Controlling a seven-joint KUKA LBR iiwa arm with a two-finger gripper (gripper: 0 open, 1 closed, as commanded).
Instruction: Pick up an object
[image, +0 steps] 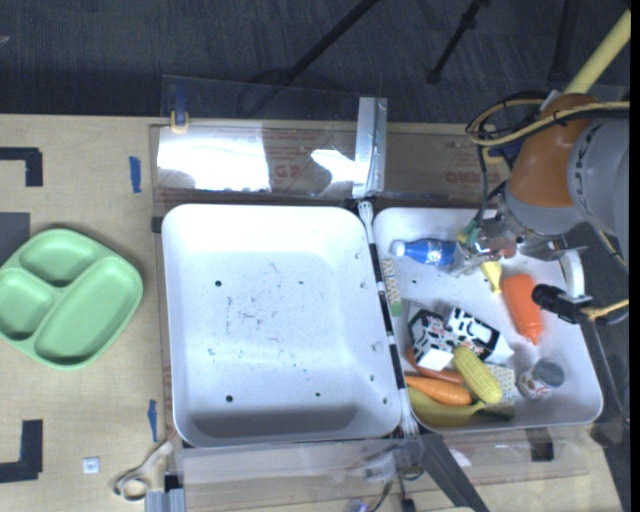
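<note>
Camera view: grey arm with orange band (545, 165) reaches from the right, its gripper (487, 243) low over the right white bin's (580, 360) far end, beside a blue-and-white plastic bottle (425, 252) and a yellow piece (491, 274); jaw state can't be told, too cluttered. Same bin holds a smooth orange carrot-shaped toy (522, 305), bumpy yellow corn cob (477, 373), banana (450, 411), black-and-white pack (455, 335), small round cup (547, 376). Left white bin (265, 320) scuffed, on a plywood bench (80, 180) with a green three-section plastic plate (67, 297); dark carpet behind.
</note>
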